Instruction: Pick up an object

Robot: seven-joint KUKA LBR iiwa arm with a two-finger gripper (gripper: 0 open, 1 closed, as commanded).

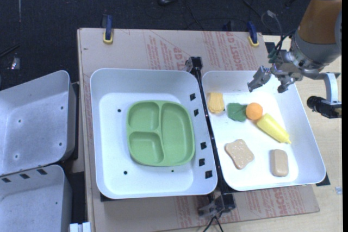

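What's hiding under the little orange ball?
The orange ball sits partly on a green leafy piece, beside the yellow corn, in the right bin. The part of the leaf under the ball is covered.

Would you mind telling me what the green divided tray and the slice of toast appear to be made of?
The green divided tray looks like moulded plastic: uniform pale green, smooth, softly glossy compartment ridges. The slice of toast seems to be a toy, probably plastic or foam: flat tan colour, matte, with rounded edges; the view leaves that open.
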